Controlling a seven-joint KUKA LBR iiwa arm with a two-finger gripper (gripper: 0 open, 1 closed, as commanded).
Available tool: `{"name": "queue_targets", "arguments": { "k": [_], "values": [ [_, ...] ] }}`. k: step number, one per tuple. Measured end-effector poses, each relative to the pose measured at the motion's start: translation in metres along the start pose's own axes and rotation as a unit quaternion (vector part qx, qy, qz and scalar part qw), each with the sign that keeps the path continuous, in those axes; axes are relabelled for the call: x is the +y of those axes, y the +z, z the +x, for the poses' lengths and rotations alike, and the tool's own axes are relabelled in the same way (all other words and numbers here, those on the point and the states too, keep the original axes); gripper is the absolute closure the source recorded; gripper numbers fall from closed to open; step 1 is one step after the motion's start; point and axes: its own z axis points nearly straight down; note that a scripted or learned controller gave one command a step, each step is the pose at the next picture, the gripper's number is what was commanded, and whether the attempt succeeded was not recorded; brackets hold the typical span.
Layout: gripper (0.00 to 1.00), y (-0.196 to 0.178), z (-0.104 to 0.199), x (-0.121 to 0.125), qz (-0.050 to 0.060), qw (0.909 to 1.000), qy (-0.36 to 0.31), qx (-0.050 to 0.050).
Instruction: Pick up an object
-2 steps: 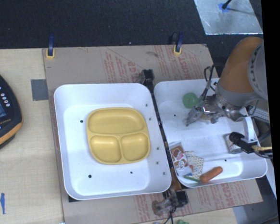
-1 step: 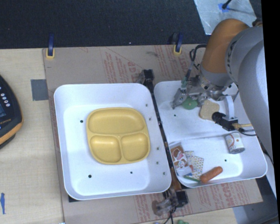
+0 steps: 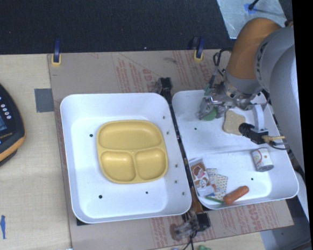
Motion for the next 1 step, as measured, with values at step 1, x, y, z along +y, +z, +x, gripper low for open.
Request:
{"name": "queue_targets", "arguments": {
  "k": [1],
  "values": [
    [1.00, -0.0968, 0.0574, 0.0007, -0.002, 1.0000, 0.001, 0.000]
  ]
}}
